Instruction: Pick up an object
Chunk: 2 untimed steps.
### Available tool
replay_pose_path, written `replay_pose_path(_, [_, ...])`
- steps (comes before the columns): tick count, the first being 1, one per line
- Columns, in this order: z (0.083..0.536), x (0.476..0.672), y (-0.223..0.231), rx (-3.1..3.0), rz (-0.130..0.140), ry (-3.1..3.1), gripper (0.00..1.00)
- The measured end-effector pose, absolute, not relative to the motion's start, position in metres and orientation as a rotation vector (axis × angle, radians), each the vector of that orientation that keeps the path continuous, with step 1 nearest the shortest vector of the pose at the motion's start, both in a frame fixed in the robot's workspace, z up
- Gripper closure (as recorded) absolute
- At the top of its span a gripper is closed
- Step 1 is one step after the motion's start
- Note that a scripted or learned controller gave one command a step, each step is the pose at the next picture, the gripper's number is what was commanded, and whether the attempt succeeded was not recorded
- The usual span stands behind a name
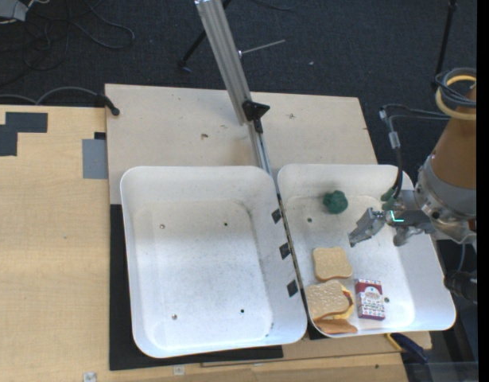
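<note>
The right bin [419,313] holds several objects. A dark green ball [335,202] lies near its back. One tan slice of toy bread [331,263] sits at mid-left, and a second slice [327,298] lies in front of it, on top of an orange-edged piece [337,325]. A small red box [370,299] stands beside them. My gripper [383,233] hangs over the bin's middle right, to the right of the ball and behind the red box. It is open, with nothing between its fingers [362,230].
The left bin [141,213] lies beside the right one, with a row of black clips [283,250] along the shared wall. A slanted aluminium bar [228,62] rises behind the bins. The arm's grey and orange wrist [459,150] stands over the right bin's right edge.
</note>
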<state>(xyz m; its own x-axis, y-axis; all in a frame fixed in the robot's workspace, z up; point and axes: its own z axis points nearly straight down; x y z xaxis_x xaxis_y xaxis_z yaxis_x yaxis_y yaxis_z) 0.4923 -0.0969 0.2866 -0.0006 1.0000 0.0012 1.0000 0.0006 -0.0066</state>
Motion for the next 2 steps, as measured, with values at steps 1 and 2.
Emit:
replay_pose_path(1, [0.288,0.493,-0.098,-2.224,0.002,-2.216,0.0])
replay_pose_path(2, [0.224,0.489,-0.095,-2.216,0.009,-2.215,0.0])
